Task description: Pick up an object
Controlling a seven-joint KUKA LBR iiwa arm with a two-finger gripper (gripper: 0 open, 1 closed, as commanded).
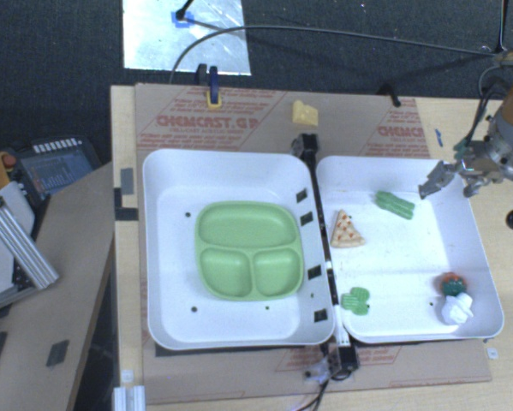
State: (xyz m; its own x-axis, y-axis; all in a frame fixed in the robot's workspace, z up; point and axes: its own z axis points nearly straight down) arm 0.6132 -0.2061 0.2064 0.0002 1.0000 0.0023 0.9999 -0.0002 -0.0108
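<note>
My gripper (451,181) hangs open with nothing in it — just right of the green toy (395,204) in the right bin (487,255).

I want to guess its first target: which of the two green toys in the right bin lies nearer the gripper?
The green cylinder-shaped toy near the bin's far edge, just left of the gripper. The other green toy sits at the bin's near left corner, much farther away.
</note>
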